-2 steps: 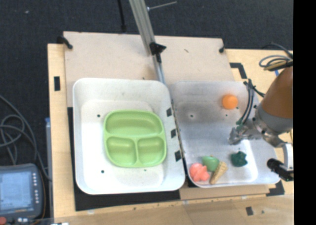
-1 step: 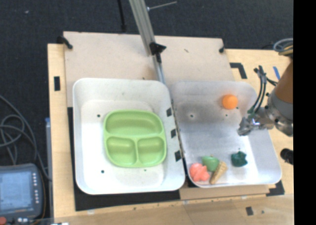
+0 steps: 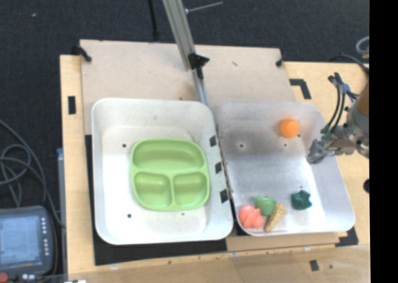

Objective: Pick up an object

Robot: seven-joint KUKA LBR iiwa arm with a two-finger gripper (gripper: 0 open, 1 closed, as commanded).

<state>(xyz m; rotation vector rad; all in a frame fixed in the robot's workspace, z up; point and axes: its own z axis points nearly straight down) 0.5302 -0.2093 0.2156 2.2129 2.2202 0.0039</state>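
The claw (image 3: 317, 150) hangs at the right rim of the right bin (image 3: 261, 151), low over its floor and touching none of the objects; whether it is wide or narrow I cannot tell, since it is small and blurred here. The nearest candidate is the orange ball (image 3: 289, 127), lying alone just to the claw's left, so it looks the easiest pick. The other things crowd the bin's near edge: a pink piece (image 3: 250, 216), a green piece (image 3: 266, 204), a tan cone (image 3: 276, 218) and a dark green piece (image 3: 301, 199), the first three touching, which would hamper a clean grip. The left bin (image 3: 112, 151) holds a green tray (image 3: 169, 173) with three compartments.
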